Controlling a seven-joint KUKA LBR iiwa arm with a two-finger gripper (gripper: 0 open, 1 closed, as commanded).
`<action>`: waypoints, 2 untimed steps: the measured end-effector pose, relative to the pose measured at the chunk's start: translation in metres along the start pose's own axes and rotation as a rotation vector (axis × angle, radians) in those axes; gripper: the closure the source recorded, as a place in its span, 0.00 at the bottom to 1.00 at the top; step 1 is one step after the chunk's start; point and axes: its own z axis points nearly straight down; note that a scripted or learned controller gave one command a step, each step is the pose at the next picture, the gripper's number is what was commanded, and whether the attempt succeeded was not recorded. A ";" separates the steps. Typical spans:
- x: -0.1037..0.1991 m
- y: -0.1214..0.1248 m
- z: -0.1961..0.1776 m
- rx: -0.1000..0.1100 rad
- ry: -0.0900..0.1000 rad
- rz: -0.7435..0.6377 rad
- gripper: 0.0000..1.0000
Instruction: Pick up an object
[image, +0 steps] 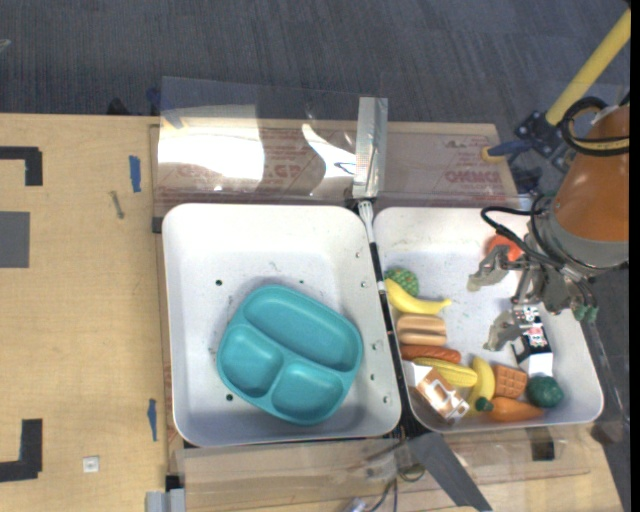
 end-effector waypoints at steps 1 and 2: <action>0.026 -0.087 0.079 0.000 0.008 0.176 0.00; 0.044 -0.093 0.107 0.000 -0.020 0.243 0.00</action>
